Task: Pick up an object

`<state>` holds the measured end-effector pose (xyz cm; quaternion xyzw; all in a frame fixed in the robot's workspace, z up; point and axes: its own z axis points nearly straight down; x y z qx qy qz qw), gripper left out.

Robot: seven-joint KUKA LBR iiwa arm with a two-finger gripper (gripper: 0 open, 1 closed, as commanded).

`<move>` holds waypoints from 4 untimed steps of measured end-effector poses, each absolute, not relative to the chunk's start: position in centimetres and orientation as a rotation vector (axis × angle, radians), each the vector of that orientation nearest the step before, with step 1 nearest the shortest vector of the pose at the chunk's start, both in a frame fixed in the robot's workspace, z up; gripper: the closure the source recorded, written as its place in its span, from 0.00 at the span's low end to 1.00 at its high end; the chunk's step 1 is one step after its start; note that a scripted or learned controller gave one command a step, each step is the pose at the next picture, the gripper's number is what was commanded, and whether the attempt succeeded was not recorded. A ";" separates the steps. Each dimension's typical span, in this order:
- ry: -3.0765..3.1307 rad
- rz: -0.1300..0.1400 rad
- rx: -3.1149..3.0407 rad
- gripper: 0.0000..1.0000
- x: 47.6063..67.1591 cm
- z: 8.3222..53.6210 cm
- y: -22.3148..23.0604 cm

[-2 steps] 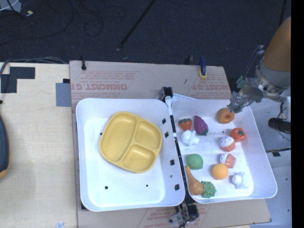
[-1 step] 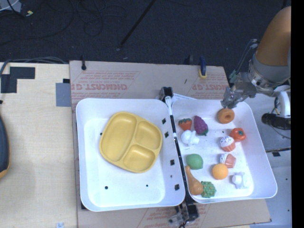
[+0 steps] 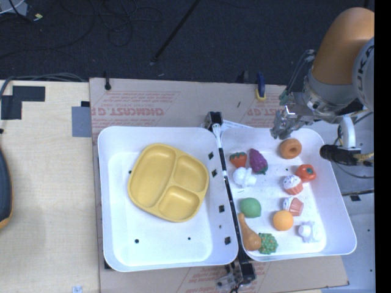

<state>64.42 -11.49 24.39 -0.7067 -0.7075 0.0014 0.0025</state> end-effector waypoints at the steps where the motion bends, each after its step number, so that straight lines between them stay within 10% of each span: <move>1: -2.218 0.004 -2.215 1.00 55.7 29.6 -8.2; 4: -2.224 0.008 -2.214 1.00 47.6 40.1 9.3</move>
